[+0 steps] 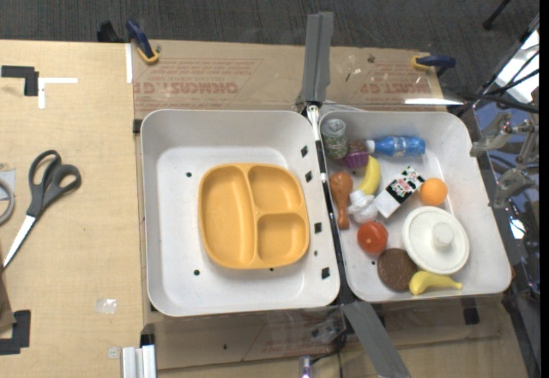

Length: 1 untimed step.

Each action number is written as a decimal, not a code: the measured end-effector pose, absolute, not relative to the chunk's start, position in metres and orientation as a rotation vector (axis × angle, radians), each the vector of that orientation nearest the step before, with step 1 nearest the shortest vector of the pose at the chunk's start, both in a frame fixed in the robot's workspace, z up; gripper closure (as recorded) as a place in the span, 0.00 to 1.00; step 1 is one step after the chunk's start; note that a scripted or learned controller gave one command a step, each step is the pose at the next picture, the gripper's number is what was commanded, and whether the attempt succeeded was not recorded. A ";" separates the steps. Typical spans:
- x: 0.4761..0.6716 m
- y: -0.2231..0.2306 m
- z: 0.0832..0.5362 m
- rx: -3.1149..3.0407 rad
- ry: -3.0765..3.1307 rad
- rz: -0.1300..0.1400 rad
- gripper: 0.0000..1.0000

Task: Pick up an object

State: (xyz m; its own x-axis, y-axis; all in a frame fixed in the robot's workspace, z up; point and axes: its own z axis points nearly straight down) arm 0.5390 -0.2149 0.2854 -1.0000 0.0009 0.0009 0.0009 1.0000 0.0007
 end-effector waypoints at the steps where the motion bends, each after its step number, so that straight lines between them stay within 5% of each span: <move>1: 0.587 -0.221 0.172 -0.101 -3.143 0.001 0.00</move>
